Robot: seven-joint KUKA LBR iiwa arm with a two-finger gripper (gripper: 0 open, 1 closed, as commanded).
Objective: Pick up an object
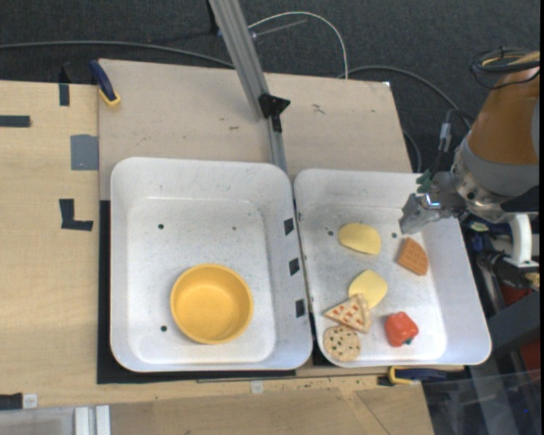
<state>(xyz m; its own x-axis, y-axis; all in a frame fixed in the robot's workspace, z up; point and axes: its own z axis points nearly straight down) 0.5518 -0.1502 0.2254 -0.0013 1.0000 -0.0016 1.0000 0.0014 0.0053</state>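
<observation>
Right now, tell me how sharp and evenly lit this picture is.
Camera view: light is soft and even, with faint shadows under the bowl and the food pieces; no strong glare on the white bins; the pincer and arm look slightly blurred; small items like the cookie are coarse, low in detail.

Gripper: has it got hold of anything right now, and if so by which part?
Nothing is held. The gripper hangs over the right bin, just above the orange bread slice, with no object between its fingers. Their open or shut state cannot be told.
</observation>
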